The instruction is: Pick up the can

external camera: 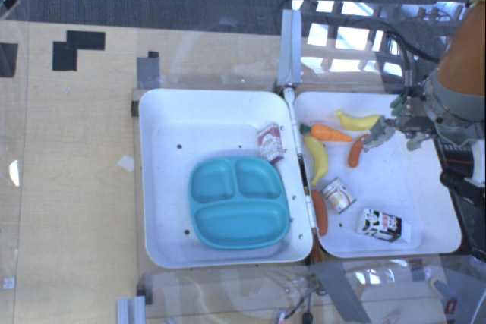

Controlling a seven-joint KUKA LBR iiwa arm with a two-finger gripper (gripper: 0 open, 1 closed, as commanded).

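Observation:
The can (336, 195) is small and silver with a reddish label. It lies on its side in the lower middle of the right bin (425, 239), between a yellow banana (317, 158) and a cow-patterned carton (380, 224). My gripper (396, 139) hangs over the upper right part of that bin, up and to the right of the can and well apart from it. Its fingers (377, 137) stand open with nothing between them.
The right bin also holds a second banana (358, 120), a carrot (331, 133), an orange sausage (354, 152) and a red sausage (320, 213) by the left wall. The left bin (163, 163) bears a teal divided plate (238, 202) and a red-and-white packet (269, 143).

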